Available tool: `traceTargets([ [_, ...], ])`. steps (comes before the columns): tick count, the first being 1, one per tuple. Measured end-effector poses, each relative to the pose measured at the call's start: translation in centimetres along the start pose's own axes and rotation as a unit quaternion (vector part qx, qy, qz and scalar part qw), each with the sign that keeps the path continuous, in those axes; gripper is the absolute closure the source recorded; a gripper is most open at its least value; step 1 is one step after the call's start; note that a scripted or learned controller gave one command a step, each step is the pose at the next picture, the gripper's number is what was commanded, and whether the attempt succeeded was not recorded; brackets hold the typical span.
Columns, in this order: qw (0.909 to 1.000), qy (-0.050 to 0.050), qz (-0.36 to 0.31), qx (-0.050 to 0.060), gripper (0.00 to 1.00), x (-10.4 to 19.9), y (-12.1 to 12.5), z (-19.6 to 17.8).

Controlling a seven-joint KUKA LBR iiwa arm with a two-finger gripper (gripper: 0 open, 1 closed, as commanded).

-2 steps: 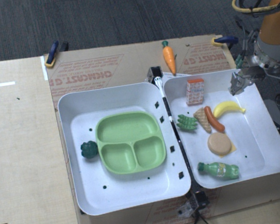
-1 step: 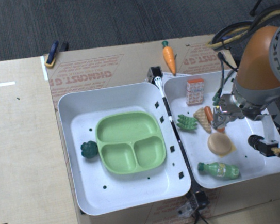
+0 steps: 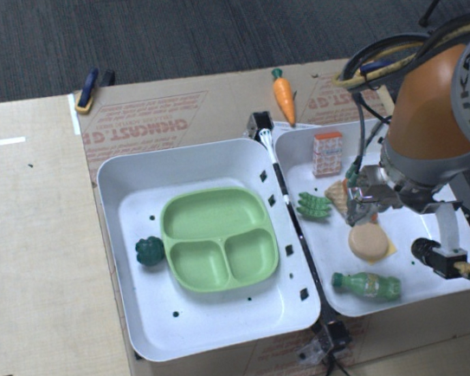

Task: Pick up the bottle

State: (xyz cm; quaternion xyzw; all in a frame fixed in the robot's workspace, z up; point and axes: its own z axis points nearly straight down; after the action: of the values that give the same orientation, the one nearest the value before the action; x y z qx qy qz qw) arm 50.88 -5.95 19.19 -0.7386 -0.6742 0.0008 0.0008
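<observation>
Farthest from the jaws, a dark green broccoli-like toy (image 3: 149, 252) is lying in the left bin (image 3: 142, 328), pressed against the outer edge of a light green divided tray (image 3: 220, 237) whose three compartments are sitting bare. The tray is taking up most of that bin's floor.

Crossing the shared rim into the right bin (image 3: 303, 142), a small leafy green toy (image 3: 314, 205) is resting just short of the jaws on their left, and a red-and-white carton (image 3: 328, 154) is standing beyond them toward the bin's far wall. A carrot (image 3: 282, 95) is lying outside on the cardboard.

The gripper (image 3: 361, 205) is hanging over the middle of the right bin, directly above a tan bun-shaped piece (image 3: 369, 243). Whether the jaws are parted or closed I cannot tell from this angle; nothing is visibly sitting between them.

The bottle (image 3: 368, 285) is lying on its side below the jaws toward the near wall, past the bun, with its cap pointing left. It is looking like small, light, stiff plastic, probably smooth and apt to roll. Closing across the wider body, at right angles to its length, seems the safest hold.
</observation>
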Motion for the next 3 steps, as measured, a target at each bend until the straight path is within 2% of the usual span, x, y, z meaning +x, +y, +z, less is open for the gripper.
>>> traceTargets([
  [1,0.9992,0.000,-0.039,0.000,1.00,6.6,-3.8,0.0],
  [2,0.9995,-0.001,-0.030,0.000,1.00,12.3,-4.3,-1.1],
  [3,1.0000,-0.001,-0.001,0.000,1.00,19.2,-4.9,0.0],
])
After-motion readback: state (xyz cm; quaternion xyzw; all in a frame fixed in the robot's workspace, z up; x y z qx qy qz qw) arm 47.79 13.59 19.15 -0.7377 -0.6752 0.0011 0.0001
